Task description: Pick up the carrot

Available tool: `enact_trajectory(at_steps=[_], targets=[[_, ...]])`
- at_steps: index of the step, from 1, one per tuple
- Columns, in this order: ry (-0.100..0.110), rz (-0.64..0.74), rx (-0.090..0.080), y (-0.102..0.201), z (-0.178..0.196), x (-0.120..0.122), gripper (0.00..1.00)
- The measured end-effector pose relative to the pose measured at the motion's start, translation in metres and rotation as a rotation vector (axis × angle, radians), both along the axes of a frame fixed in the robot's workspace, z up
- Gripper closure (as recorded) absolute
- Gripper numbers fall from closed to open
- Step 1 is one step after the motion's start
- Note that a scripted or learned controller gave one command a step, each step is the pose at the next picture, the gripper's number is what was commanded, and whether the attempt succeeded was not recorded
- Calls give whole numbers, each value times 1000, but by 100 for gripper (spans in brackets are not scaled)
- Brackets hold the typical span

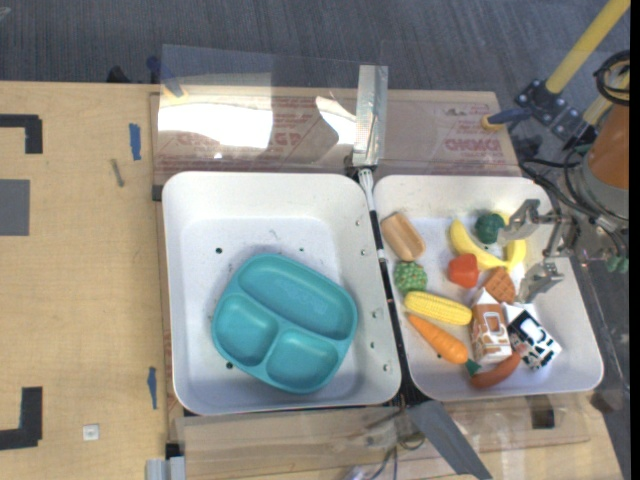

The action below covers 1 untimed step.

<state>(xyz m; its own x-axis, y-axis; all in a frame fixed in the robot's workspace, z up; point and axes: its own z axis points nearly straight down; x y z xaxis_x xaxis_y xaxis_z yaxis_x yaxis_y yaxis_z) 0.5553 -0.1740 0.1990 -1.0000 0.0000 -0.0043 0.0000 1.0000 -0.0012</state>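
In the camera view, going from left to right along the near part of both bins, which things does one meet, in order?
Teal divided plate → carrot → small brown-and-white carton → black-and-white toy.

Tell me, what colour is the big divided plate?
The divided plate is teal blue, seen in the camera view, in the left bin.
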Motion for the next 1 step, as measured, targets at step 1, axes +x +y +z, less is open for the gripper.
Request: enact_trajectory(at_steps=[1], targets=[[-10, -92, -2, -8, -109, 38, 0]])
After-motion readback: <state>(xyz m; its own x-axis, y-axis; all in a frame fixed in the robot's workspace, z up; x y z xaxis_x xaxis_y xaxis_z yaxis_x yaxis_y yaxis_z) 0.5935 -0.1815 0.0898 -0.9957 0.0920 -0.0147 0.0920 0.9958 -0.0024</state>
